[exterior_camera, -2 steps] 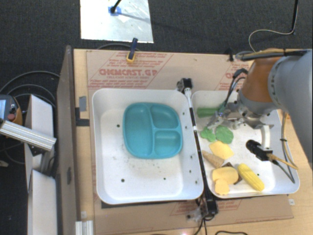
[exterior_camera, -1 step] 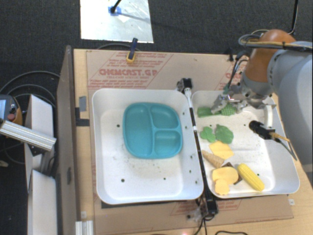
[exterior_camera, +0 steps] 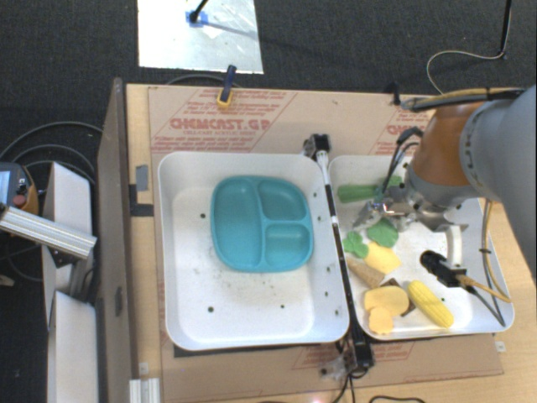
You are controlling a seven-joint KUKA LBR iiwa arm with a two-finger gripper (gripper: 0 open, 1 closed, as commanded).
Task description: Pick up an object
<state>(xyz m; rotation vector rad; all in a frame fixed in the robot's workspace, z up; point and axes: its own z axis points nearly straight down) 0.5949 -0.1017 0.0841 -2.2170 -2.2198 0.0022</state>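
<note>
The right white bin (exterior_camera: 491, 330) holds several toy foods. A long green piece (exterior_camera: 356, 193) lies at its far left. Below it are a small green piece (exterior_camera: 384, 234) and a leafy green one (exterior_camera: 355, 244). A yellow chunk (exterior_camera: 383, 259), a tan wedge (exterior_camera: 364, 273), two yellow slices (exterior_camera: 387, 299) and a corn cob (exterior_camera: 430, 303) lie toward the front. My gripper (exterior_camera: 379, 213) hangs low over the green pieces, just below the long green one. I see nothing clearly held in it.
The left white bin (exterior_camera: 180, 309) holds a teal divided plate (exterior_camera: 261, 223). The two bins meet along a ridge (exterior_camera: 334, 233) just left of my gripper. The grey and orange arm (exterior_camera: 457, 154) covers the right bin's far right part.
</note>
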